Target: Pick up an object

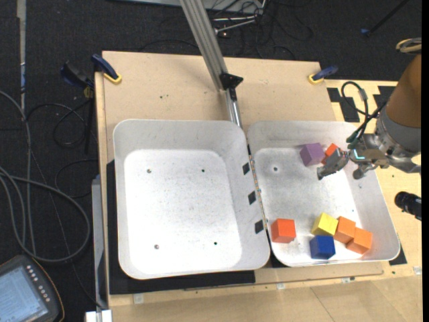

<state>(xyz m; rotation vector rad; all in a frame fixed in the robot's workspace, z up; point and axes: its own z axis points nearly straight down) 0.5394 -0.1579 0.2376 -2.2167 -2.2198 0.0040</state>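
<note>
The right bin holds several small blocks. A purple cube lies near its back, and a small red-orange block touches that cube's right side. My gripper hovers just right of and in front of these two, open. Its left finger sits just below the red-orange block, and only bin floor shows between the fingers. Along the front lie an orange-red cube, a yellow cube, a blue cube and two orange cubes.
The left bin lies beside the right one, their rims meeting at mid-bench. A metal pole slants in from the top to the bins' back edge. The arm's orange band rises at the right. Clamps grip the bench's back corners.
</note>
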